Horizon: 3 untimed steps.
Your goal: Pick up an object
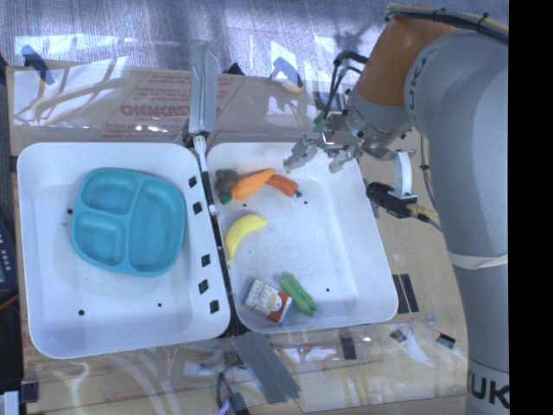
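The right bin (363, 258) holds an orange carrot (253, 183) at its back left, with a second, redder carrot (282, 185) lying beside it. A yellow banana (242, 232) lies near the bin's left wall. A green pod (297, 293) and a small printed carton (266, 302) sit near the front. My gripper (318, 156) hovers over the bin's back edge, just right of the carrots, its fingers spread open with nothing between them.
The left bin (43, 301) carries a blue divided plate (130, 220). A grey clamp strip (204, 85) rises behind the seam between the bins. Cardboard with red print (155, 106) lies behind them. Cables hang from the wrist at the right.
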{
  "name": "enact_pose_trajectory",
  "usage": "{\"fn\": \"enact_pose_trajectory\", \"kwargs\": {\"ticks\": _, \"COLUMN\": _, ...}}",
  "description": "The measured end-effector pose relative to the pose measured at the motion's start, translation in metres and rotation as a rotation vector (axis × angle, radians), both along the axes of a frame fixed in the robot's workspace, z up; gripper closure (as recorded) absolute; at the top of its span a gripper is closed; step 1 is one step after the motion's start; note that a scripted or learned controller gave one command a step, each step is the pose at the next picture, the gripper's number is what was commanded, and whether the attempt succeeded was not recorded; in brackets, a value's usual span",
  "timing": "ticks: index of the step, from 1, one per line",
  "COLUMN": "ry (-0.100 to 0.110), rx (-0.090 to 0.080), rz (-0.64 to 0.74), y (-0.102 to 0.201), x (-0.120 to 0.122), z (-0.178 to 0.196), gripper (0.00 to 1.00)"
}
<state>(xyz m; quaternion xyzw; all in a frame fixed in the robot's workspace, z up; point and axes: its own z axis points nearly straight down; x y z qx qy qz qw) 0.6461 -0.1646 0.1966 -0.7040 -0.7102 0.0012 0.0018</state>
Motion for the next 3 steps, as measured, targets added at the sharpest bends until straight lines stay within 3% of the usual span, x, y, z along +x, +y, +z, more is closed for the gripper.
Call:
{"fn": "enact_pose_trajectory", "kwargs": {"ticks": 1, "ry": -0.021, "rx": -0.004, "rz": 0.101, "y": 0.049, "x": 0.015, "z": -0.084, "gripper": 0.00}}
{"fn": "enact_pose_trajectory", "kwargs": {"ticks": 2, "ry": -0.027, "rx": -0.012, "rz": 0.099, "y": 0.060, "x": -0.001, "z": -0.090, "gripper": 0.00}}
{"fn": "enact_pose_trajectory", "kwargs": {"ticks": 3, "ry": -0.024, "rx": -0.004, "rz": 0.104, "y": 0.064, "x": 0.000, "z": -0.080, "gripper": 1.00}}
